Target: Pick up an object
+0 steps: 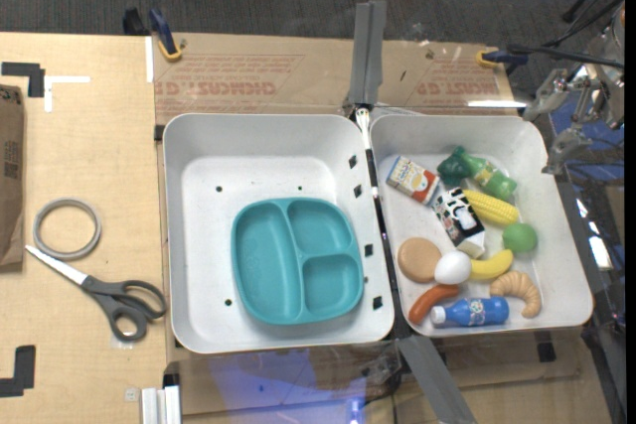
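The right bin [556, 213] holds several toy foods. A small white and orange carton [409, 176] lies at its upper left, beside a dark green vegetable [459, 162] and a yellow-green piece [494, 180]. Below them are a corn cob [492, 207], a black-and-white carton [459, 216] and a green lime [519, 237]. Further down lie a brown bun [418, 258], a white egg [452, 268], a banana [491, 264], a croissant [519, 291], a red sausage [434, 302] and a blue bottle [470, 313]. The items crowd together, many of them touching.
A teal divided plate [297, 259] lies in the left bin [199, 164]. On the wooden bench to the left are scissors [109, 293], a tape roll [67, 226] and a brown bag [10, 174]. Cables and metal hardware [576, 99] stand past the right bin's upper right corner.
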`<state>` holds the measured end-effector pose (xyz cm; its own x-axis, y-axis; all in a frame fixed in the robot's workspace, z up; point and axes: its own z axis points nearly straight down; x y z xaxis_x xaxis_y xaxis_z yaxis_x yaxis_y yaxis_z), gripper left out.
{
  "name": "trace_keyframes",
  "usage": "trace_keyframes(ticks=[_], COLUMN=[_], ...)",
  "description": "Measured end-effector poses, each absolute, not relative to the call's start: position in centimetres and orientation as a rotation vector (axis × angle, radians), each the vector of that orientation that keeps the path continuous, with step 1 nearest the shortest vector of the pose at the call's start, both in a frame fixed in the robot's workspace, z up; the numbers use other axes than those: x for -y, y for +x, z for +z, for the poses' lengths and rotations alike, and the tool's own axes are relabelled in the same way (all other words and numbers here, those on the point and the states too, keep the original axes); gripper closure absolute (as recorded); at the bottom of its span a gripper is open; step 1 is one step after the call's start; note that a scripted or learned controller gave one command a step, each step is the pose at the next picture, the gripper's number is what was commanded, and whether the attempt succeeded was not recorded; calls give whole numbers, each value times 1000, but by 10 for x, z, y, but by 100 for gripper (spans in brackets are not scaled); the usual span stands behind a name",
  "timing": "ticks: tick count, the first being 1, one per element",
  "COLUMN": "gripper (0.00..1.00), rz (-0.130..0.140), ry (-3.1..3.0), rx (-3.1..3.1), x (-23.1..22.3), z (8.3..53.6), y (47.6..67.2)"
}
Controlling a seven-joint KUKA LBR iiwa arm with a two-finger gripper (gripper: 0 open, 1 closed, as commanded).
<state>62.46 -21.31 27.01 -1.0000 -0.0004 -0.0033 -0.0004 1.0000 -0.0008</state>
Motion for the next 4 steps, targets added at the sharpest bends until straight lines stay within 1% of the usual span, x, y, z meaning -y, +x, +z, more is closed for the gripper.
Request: trace_keyframes(ticks=[1,2,3,4], gripper=[0,0,0,0], rz=[-6,-19,-1,-1], ry=[-219,-60,131,374], rx=[-3121,-3087,-3135,-3115], x=[222,220,219,188], z=[125,115,93,92], y=[629,602,530,560])
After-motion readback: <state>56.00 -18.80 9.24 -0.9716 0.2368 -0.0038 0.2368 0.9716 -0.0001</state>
